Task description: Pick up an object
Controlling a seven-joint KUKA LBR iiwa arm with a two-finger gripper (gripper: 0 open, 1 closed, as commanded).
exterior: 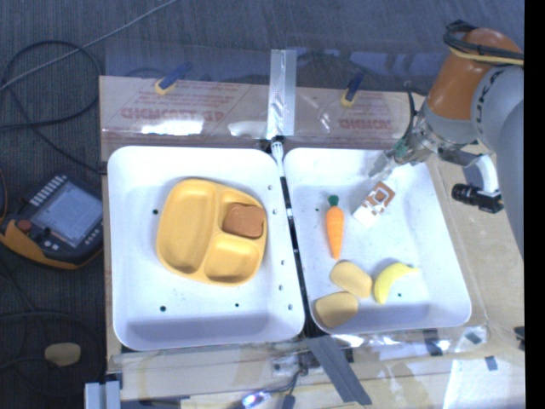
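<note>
Gripper [393, 159] low over far right corner of right bin [443, 254], finger state cannot be told, small white-and-brown carton [375, 204] just beside its tip, carrot [335, 228] left of carton, banana [390, 280] near, yellow divided plate [204, 228] in left bin [136, 305]

Two white bins sit side by side: the left bin [128, 254] and the right bin [443, 254]. The left one holds one yellow divided tray [192, 228] with one brown piece [243, 221] in it. The right one holds one carrot [335, 227], one banana [390, 280], one small white-and-brown carton [375, 204], and two pale yellow lumps [351, 277] [335, 308]
</note>
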